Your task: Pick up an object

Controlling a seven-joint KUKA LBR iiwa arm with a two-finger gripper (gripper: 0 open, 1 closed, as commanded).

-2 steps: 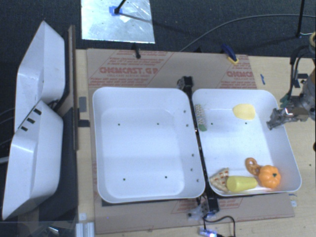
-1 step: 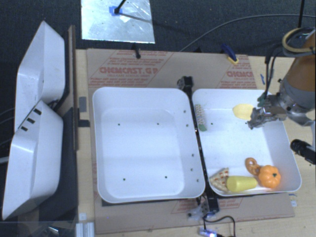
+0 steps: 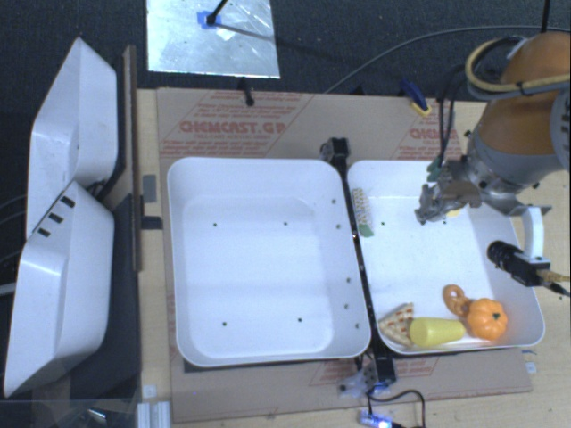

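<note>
The hand (image 3: 434,205) hung low in the right bin (image 3: 393,266); its grip could not be made out. The pumpkin (image 3: 487,318), lemon (image 3: 435,331) and pretzel (image 3: 455,298) lay apart from it, seemingly unpicked.

End effector (image 3: 434,205) over right bin (image 3: 393,266); pumpkin (image 3: 487,318), yellow piece (image 3: 435,331) near front.
</note>
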